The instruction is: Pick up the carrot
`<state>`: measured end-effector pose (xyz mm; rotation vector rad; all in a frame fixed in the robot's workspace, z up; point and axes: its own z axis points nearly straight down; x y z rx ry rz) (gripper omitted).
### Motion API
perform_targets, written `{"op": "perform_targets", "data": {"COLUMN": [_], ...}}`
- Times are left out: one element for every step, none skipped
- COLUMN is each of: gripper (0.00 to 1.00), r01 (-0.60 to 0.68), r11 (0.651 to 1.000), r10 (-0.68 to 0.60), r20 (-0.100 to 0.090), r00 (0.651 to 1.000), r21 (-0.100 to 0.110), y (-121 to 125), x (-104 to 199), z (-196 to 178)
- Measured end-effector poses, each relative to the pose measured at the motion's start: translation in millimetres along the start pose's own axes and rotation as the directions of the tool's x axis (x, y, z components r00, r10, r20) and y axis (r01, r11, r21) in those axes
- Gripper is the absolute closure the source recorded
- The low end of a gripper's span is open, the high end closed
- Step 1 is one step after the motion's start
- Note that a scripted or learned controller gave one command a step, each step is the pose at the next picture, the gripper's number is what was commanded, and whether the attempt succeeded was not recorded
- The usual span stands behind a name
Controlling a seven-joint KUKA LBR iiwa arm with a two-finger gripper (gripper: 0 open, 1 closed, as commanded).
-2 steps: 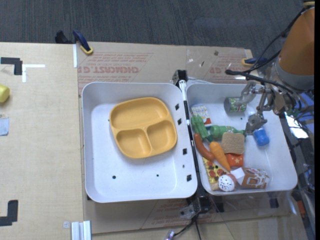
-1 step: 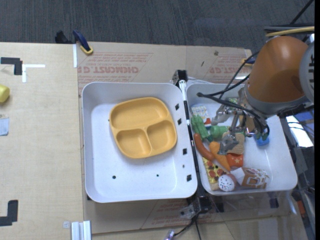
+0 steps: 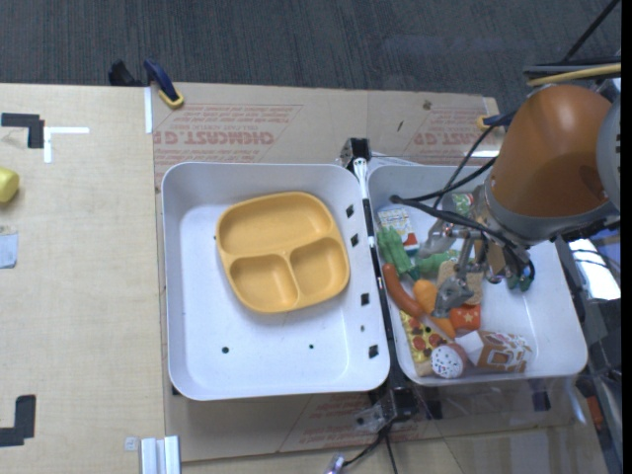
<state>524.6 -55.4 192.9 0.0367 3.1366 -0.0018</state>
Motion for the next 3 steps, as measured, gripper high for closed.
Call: {"op": "perform_targets", "data": {"gripper": [0.00,0.00,1.00], "r01": [0.000,-0.443,-0.440], "r11": [1.000,0.896,0.898], "r10": [0.000,0.443,0.440], "r20": [-0.002,0.001,0.003], "r00": [1.000,0.896,0.898], "r21": [-0.001,-0.002,-0.002], "y": [-48,-42,-42], "x": [-1,1,-1], "z": [74,98,88]}}
